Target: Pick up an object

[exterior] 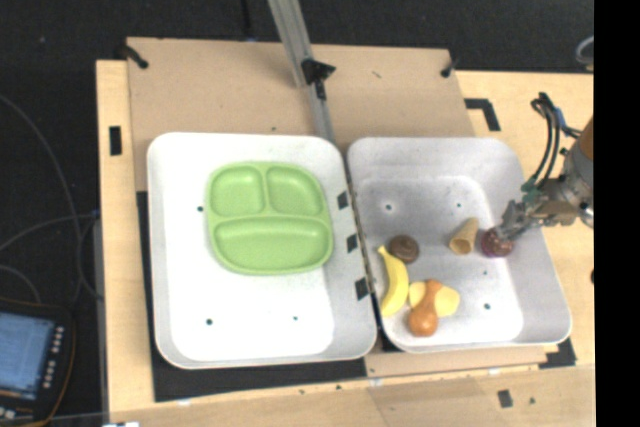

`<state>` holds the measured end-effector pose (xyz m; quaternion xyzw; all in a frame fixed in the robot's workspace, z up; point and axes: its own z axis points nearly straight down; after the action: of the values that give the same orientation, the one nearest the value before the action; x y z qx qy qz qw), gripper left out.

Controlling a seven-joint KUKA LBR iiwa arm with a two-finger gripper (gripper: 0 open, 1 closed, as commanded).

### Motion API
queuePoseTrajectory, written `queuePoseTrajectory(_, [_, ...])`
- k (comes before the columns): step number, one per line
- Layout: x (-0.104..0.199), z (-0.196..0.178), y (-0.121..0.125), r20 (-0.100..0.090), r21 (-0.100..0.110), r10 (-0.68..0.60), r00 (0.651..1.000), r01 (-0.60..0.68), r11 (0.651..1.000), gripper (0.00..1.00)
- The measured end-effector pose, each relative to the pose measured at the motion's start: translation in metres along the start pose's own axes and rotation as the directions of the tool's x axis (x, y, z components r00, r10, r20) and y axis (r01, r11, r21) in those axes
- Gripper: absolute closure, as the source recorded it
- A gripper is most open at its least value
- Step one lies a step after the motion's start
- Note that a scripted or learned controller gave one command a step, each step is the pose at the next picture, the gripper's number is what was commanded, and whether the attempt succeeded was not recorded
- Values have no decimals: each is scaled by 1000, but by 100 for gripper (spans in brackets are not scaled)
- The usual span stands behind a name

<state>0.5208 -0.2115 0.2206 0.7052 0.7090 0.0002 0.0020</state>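
Observation:
The right bin [440, 175] holds several small items. A dark purple round fruit [493, 243] lies near its right side, with a tan cone-shaped piece [463, 236] just to its left. My gripper [512, 225] reaches in from the right and hangs directly over the purple fruit's upper right edge, touching or almost touching it. A brown round item [403, 248] sits in the middle of the bin. A yellow banana [393, 281] lies by the left wall, and an orange fruit [425, 317] and a yellow piece [444, 299] rest near the front.
The left bin [180, 315] bears a green divided plate [270, 218]. A grey metal pole [285, 10] rises from behind the gap between the bins. Cables hang from the arm's wrist [548, 140] at the right edge.

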Motion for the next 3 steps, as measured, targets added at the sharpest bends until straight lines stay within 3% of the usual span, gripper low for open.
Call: queuePoseTrajectory(3, [158,-22,29,-4,-1,-3,1000,3,1000,100])
